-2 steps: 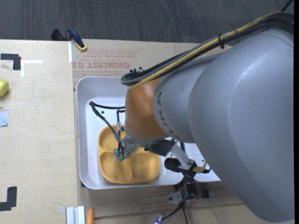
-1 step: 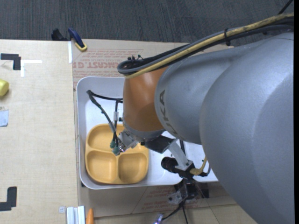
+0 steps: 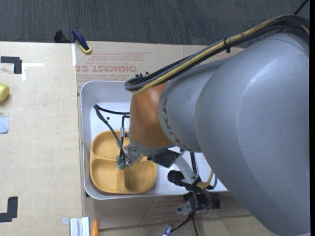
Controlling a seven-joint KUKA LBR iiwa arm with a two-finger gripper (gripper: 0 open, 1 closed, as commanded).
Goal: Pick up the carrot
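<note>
The grey arm with its orange band [image 3: 147,117] fills much of the right side and reaches down into the white bin [image 3: 88,102]. My gripper [image 3: 121,161] is low over a yellow divided plate [image 3: 106,176], at the ridge between its compartments. The wrist and black cables hide most of it. The arm covers the bin's right part.
The bin sits on brown cardboard [image 3: 113,68] on the pale bench. A small orange item [image 3: 94,225] lies outside the bin at the bottom edge. A yellow object [image 3: 3,92] is at the far left, and a blue-and-yellow clip [image 3: 81,41] at the bench's back edge.
</note>
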